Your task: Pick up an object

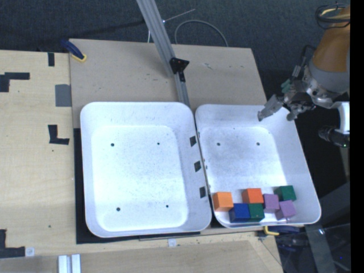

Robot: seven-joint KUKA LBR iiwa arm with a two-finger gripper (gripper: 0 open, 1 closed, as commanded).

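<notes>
Camera view has my tool (277, 108) at the top right corner of the right bin (296, 147), hanging over its rim, and I cannot tell its state from this slant. Nothing sits between its tips that I can make out, so I judge it carries nothing.

All the blocks lie well apart from it, crowded along the near edge of the right bin: an orange block (223, 200) at the left end, a blue block (240, 211) beside it, a second orange one (253, 195) just behind, a green block (256, 211) touching the blue, two purple blocks (272, 201) (288, 209) and a darker green block (285, 193) toward the corner. The left bin (91, 152) has only small dark dots on its floor.

Risks I see from here: the blocks are packed tight, several touching, so a descent may land on two at once or wedge a tip on top of a neighbour instead of beside the target. They also hug the near wall, so a tip could strike the rim or push a block against it. The left orange block looks the most free, with bare floor on its far and left sides; aiming into the cluster's middle would likely shove blocks about and close on nothing
</notes>
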